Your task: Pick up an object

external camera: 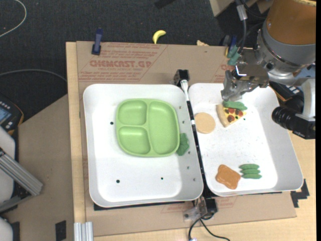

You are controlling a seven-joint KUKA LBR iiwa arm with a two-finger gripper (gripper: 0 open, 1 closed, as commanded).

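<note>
My gripper hangs low over the back of the right bin. Directly under it lies a toy pizza slice with a small green piece at its top edge. I cannot see anything held in the gripper. A round tan cookie lies just left of the pizza. At the bin's front sit an orange-brown toast piece and a green pea pod.
The left bin holds a light green divided plate, with a small dark green item by its right edge. A yellow banana and a blue clamp lie behind the bins on the cardboard.
</note>
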